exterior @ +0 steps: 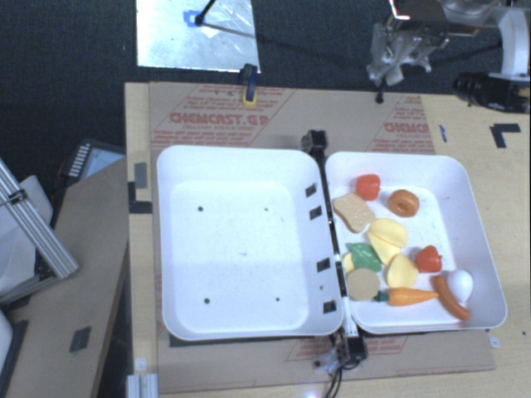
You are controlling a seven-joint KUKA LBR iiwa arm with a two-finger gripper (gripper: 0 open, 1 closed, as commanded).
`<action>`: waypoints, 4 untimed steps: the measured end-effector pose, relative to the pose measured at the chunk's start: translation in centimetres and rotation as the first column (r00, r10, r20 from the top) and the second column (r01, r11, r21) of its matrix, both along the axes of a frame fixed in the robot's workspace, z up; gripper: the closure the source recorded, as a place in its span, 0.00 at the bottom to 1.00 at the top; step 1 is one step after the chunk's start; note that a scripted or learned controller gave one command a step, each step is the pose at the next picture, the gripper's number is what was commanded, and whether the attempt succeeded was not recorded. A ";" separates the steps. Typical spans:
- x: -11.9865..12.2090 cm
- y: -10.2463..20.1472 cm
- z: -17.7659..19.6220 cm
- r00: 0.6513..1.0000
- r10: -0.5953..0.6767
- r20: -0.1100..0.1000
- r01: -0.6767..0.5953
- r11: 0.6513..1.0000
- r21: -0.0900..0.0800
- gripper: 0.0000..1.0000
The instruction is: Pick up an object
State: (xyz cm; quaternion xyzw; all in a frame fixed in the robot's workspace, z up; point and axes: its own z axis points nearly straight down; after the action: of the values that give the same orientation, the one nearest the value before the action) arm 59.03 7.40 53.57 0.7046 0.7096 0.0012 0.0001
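The right bin holds several toy foods: a red tomato, a brown doughnut, a slice of bread, a yellow piece, a green leafy piece, a red pepper, a round tan biscuit, an orange carrot, a white egg and a sausage. My gripper hangs high at the top right, beyond the far edge of the bench and well away from the bins. Nothing shows between its fingers.
The left bin lies beside the right one, joined by a black hinge strip. A shiny metal plate lies at the top left. A yellow and blue clamp sits on the bench's far edge. A slanted side table stands at the left.
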 end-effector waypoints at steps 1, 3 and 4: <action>8.1 -5.6 -0.2 1.000 -0.011 0.003 0.011 1.000 -0.004 1.00; 7.9 -9.0 -0.1 1.000 -0.012 0.001 0.012 1.000 -0.004 1.00; 2.8 -5.2 0.0 1.000 0.000 0.001 0.000 1.000 0.000 1.00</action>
State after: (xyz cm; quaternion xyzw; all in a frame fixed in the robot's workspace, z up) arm 61.78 2.22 53.62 0.7047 0.7095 0.0015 0.0004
